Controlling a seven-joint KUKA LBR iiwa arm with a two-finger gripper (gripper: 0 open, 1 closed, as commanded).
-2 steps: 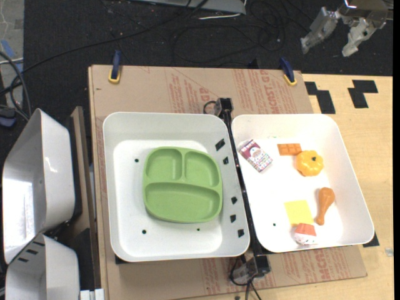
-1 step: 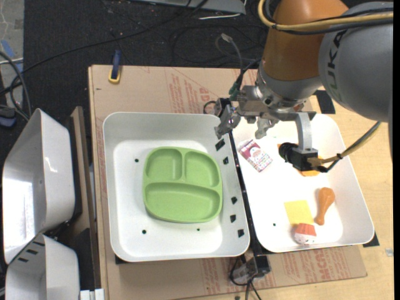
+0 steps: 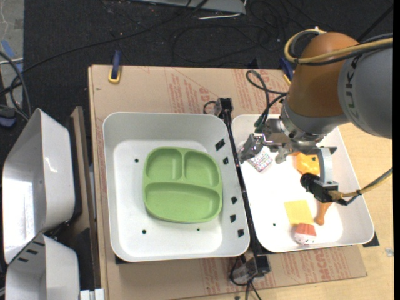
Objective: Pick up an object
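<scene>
The grey arm's bulk is hiding much of the right bin [image 3: 350,230], its gripper [image 3: 257,150] hanging over the bin's left edge; whether it is open cannot be told. A flat yellow block [image 3: 298,210] is lying below, a glossy green divided plate [image 3: 183,185] sitting in the left bin [image 3: 119,167].
</scene>
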